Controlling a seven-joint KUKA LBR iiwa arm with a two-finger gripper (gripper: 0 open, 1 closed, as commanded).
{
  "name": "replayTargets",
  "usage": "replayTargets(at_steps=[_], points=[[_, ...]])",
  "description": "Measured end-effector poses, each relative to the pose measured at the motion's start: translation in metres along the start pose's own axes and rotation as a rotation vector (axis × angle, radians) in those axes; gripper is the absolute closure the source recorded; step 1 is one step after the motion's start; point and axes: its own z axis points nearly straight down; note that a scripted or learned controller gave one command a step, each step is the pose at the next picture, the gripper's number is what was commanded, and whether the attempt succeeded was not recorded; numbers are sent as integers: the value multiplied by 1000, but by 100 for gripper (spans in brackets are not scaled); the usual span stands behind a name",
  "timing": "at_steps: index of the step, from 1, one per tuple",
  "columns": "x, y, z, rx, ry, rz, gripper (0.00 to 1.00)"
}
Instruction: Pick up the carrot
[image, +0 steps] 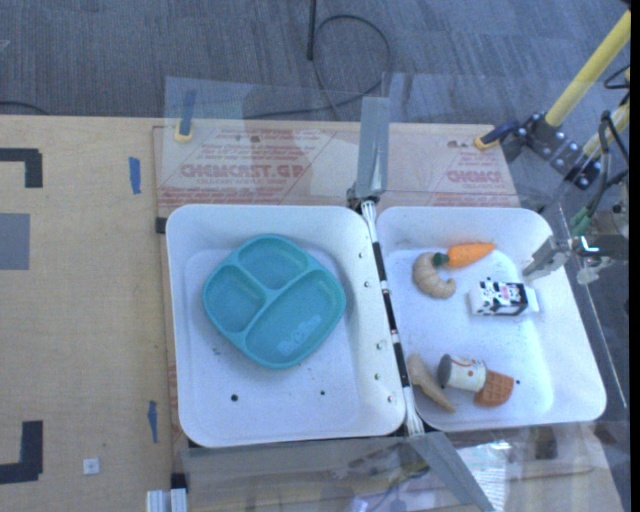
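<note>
Carrot (469, 254): smooth, tapered, orange plastic

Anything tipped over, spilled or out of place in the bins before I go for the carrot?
Nothing spilled. The carrot lies flat in the right bin, its green end touching the croissant. The black-and-white carton lies on its side. The teal divided plate sits skewed in the left bin. The gripper is at the right bin's far edge.

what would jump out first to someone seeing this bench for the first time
The teal divided plate stands out most, lying alone in the left bin. Next comes the clutter in the right bin: an orange carrot near its far edge, beside a croissant. A black-and-white carton lies near the gripper.
</note>
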Motion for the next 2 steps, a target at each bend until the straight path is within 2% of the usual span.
replayTargets(at_steps=[1,2], points=[[-5,81,125,-2,-1,14,0],[35,123,189,-5,-1,419,0]])
